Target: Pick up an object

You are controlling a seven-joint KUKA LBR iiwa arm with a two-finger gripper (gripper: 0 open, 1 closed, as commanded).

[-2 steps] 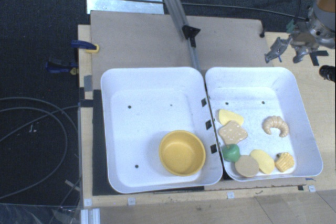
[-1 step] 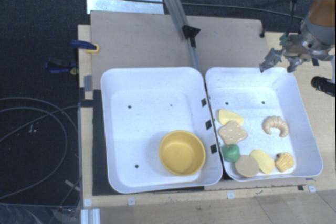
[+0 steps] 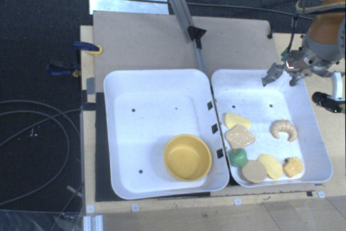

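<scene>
The gripper [image 3: 281, 76] hangs over the far right part of the right bin [image 3: 254, 86], its two fingers spread apart with nothing between them; it is open and has hold of nothing. The pickable things lie toward the near end of that bin: a pale yellow wedge [image 3: 237, 120], a square cracker [image 3: 239, 137] just below it, a green ball [image 3: 237, 157] against the inner wall, a round tan biscuit [image 3: 254, 171], a yellow oval piece [image 3: 270, 166] touching it, a small corn-like piece [image 3: 293, 166], and a croissant [image 3: 284, 129] set apart from the rest. The left bin [image 3: 146, 89] carries a yellow bowl [image 3: 187, 157].

The step in hand looks like choosing and approaching a target. The croissant seems the soundest choice; it has clear floor around it, so the fingers can come down on either side without knocking a neighbour. Close across its narrow middle, not along its curve; keep the fingers wide until they are low beside it. The biscuit and oval piece are crowded and flat, and likely to slip.
</scene>
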